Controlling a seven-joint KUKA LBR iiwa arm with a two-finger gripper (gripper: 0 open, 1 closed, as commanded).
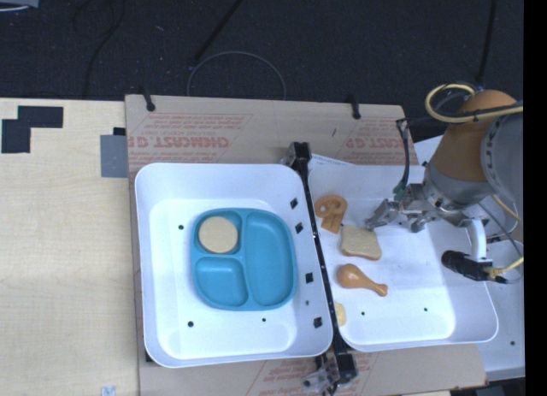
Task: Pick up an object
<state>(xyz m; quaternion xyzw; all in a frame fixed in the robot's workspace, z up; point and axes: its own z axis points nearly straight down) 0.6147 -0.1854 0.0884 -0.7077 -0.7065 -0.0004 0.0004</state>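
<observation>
While the gripper hangs low in the right bin, fingers look spread with nothing between them, so it's the approach step. Bread slice lies just beside it; next it drops and closes.

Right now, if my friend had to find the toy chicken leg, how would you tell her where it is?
Look at the right white bin, the one the robot arm reaches into. Three toy foods lie near its left wall: a pretzel at the top, a bread slice below it, and below that the chicken leg. It is the golden-brown one with a fat round end and a thin handle.
</observation>
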